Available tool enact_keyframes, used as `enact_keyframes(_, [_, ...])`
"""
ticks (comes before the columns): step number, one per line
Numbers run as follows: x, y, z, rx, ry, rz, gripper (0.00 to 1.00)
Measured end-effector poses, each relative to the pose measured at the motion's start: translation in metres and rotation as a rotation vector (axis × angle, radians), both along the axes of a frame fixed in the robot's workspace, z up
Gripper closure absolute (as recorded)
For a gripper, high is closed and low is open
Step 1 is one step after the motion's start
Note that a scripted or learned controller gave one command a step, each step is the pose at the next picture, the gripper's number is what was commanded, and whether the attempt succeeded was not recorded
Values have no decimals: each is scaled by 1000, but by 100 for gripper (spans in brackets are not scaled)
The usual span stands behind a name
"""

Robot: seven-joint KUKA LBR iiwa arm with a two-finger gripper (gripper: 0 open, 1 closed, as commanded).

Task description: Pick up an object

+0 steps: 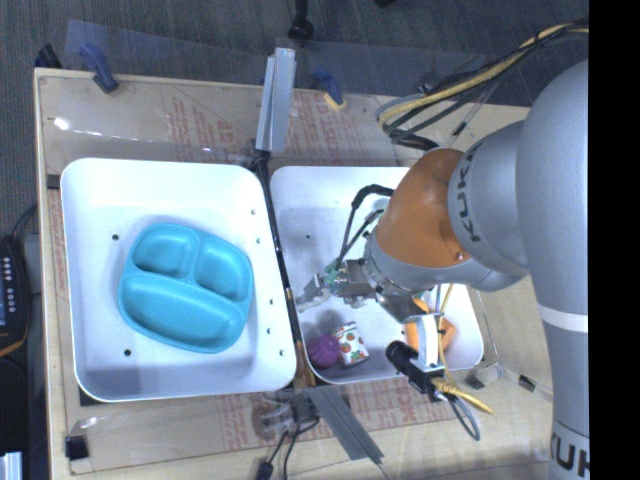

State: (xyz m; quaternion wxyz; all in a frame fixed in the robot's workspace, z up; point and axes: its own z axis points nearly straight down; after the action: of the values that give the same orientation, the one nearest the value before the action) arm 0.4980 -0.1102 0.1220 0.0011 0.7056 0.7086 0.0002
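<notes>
Left bin [90,268]: holds one blue divided tray [187,286], lying flat near its middle.
Right bin [300,203]: holds a purple object [323,349] and a small patterned carton [350,345], touching, at the bin's 7 o'clock corner; something orange [447,330] at 4 o'clock, partly hidden.
Gripper [322,284]: low over the right bin, at 12 o'clock from the purple object; open or closed, cannot tell.
Bench [150,108]: pale wood, with blue clamps at 12 o'clock.
Floor [150,8]: dark carpet.
Count: two bins, one tray.
</notes>
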Motion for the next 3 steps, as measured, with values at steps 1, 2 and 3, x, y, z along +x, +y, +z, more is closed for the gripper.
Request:
enact_keyframes(1, [-8,-2,-3,-8,-45,-7,0])
enact_keyframes(2, [-6,-4,-3,-4,-43,-3,0])
enact_keyframes(3, [-8,-2,-3,-11,-48,-10,0])
